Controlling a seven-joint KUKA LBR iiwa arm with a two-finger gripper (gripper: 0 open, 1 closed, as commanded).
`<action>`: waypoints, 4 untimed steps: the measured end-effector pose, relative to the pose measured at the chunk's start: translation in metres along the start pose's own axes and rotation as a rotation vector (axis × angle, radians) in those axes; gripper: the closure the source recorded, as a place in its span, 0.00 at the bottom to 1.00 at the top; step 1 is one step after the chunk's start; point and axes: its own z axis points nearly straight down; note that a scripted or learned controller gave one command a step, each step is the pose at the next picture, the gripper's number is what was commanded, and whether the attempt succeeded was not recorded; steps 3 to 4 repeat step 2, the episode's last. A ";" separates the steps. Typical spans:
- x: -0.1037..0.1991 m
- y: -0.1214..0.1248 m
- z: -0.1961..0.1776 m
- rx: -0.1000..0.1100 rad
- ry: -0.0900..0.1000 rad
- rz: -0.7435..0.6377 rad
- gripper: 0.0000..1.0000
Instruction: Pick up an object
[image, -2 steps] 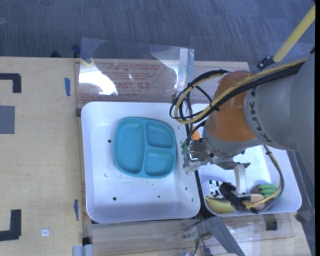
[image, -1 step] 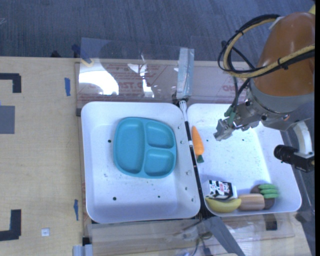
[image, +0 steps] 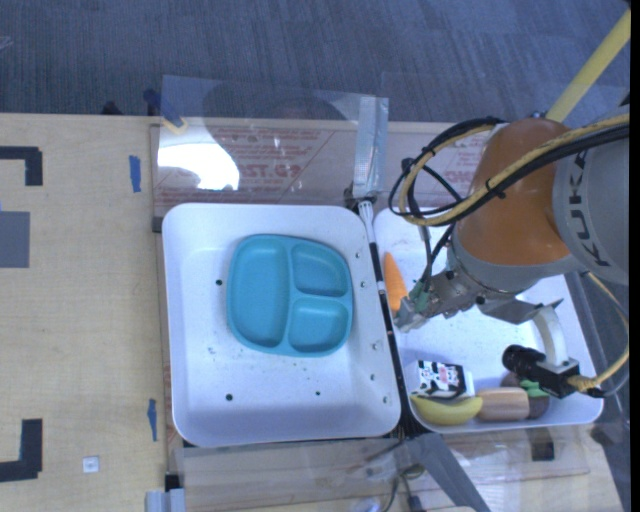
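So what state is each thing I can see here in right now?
Blue three-compartment plastic tray: flat in the left white bin, nothing on it.
Orange carrot-shaped toy: lying against the right white bin's left wall.
Yellow banana: lying at the near edge.
Gripper: low beside the carrot.

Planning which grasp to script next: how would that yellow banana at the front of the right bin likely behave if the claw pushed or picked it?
The yellow curved banana looks like a smooth toy, so probably light and a bit slippery. Its curve may make it rock or spin when pushed. It lies against the right white bin's front wall, which would likely block sliding.
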 end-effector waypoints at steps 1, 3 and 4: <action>0.002 0.044 0.012 -0.010 -0.002 0.162 1.00; 0.006 -0.018 0.007 -0.008 -0.001 0.010 1.00; 0.006 -0.018 0.007 -0.008 -0.001 0.010 1.00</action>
